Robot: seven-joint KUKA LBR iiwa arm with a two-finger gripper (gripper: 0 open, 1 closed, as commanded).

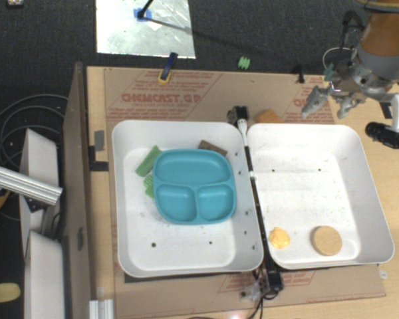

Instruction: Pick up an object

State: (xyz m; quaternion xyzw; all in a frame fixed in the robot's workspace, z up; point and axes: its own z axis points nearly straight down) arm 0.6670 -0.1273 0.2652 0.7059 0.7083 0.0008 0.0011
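My gripper (329, 105) hangs at the upper right, over the cardboard just behind the right bin's (306, 178) far edge. Its fingers (312, 104) are spread open with nothing between them. In the right bin's near part lie a small yellow lump (279, 237) and a round tan disc (327, 240), both far from the gripper. The left bin (130, 198) holds a blue divided plate (193, 186). Green pieces (147, 161) stick out at the plate's left, and a brown block (213, 147) shows behind it.
An orange-tan piece (268, 116) lies on the cardboard behind the bins, left of the gripper. A black clip (240, 115) sits where the two bins meet. Cables and white equipment (33, 178) stand off the bench to the left.
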